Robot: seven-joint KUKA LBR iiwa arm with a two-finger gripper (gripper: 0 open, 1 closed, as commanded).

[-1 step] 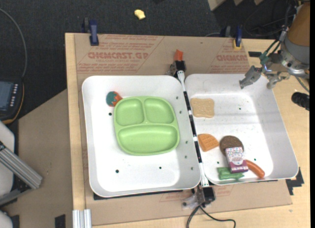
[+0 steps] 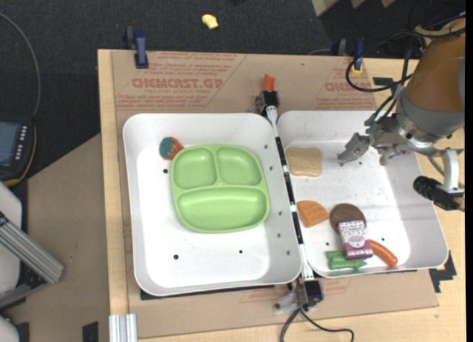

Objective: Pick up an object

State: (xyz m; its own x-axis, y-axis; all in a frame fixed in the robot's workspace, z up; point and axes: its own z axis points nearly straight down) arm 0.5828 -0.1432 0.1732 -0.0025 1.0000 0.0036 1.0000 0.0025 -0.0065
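Note:
The right bin (image 2: 414,207) holds a tan bread slice (image 2: 304,162), an orange toast-like piece (image 2: 312,213), a brown round patty (image 2: 346,214), a pink and purple packet (image 2: 354,238), an orange carrot-shaped piece (image 2: 383,252) and a green piece (image 2: 347,261). My gripper (image 2: 371,151) hangs over the bin's upper middle, to the right of the bread slice and apart from it. Its fingers (image 2: 353,150) are spread open with nothing between them.
The left bin (image 2: 148,244) carries a green divided plate (image 2: 219,187) and a small red and green object (image 2: 171,147) at its upper left. A ridge (image 2: 284,185) separates the two bins. Clamps (image 2: 139,46) sit on the bench's far edge.

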